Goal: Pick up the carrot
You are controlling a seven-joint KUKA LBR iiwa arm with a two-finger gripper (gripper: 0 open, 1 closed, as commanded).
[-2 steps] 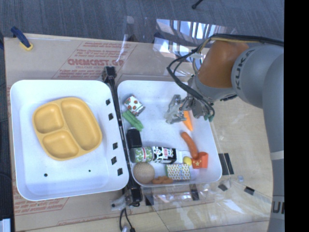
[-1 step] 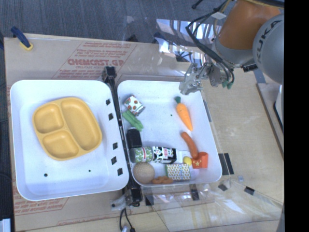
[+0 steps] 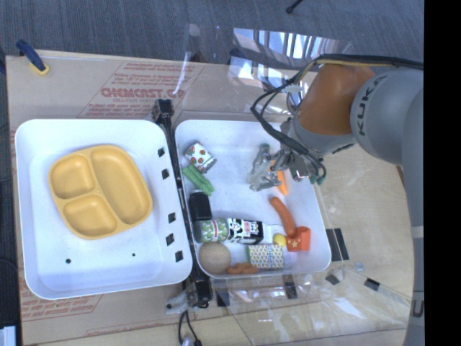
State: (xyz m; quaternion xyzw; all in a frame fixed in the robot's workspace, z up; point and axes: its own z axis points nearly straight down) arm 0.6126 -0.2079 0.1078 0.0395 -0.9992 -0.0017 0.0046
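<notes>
The gripper (image 3: 265,173) hangs over the right bin (image 3: 230,132); its finger spread cannot be made out. The carrot (image 3: 284,215) lies just below and right of it, long axis running diagonally toward the bin's lower right corner. The arm (image 3: 382,114) reads "KUKA"; the bench cardboard (image 3: 137,92) reads "CHEMCAST".

Dark grey carpeted floor (image 3: 108,9) spans the top. Brown cardboard sheet with red printed lettering (image 3: 137,85) covers the pale wooden bench top (image 3: 374,215). Clear plastic sheet (image 3: 288,45) reflects bright striped light near top centre
</notes>
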